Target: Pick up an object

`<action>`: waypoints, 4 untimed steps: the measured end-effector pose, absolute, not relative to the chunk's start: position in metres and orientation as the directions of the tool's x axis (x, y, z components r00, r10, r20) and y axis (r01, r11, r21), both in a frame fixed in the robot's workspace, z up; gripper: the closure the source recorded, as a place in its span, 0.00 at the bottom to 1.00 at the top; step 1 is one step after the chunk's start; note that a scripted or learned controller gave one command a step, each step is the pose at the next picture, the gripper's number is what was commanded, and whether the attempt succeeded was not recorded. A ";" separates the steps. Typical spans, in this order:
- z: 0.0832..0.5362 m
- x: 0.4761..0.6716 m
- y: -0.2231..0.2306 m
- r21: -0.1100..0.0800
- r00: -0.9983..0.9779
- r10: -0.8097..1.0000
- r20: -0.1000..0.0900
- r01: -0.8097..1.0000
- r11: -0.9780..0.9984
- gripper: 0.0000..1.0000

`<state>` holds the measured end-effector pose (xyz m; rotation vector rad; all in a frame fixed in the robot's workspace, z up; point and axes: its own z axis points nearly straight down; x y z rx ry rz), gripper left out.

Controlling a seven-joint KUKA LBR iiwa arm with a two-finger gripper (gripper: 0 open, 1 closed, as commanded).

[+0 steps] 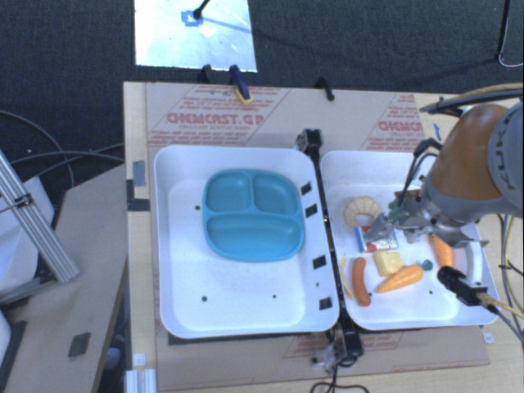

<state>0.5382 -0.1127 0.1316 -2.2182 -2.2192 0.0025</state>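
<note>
Hovering low in the right bin (344, 174), the gripper (381, 234) (grip state unreadable) hides small items.

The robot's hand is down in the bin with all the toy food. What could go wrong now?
The toys lie crowded together. The gripper sits right among the croissant, the yellow block and a blue piece, so it might pinch two at once or none. It could also nudge the carrot or the sausage aside as it lifts.

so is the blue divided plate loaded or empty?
Empty. The blue divided plate lies flat in the left bin, all three compartments showing bare blue. The food items sit in the right bin.
</note>
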 end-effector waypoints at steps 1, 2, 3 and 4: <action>0.082 0.538 -0.112 -0.002 0.000 1.000 0.000 1.000 0.000 0.00; 0.095 0.539 -0.112 0.002 0.000 1.000 0.000 1.000 0.000 1.00; 0.154 0.550 -0.112 0.007 -0.004 1.000 -0.001 1.000 0.004 1.00; 0.198 0.555 -0.109 0.005 -0.004 1.000 -0.001 1.000 0.004 1.00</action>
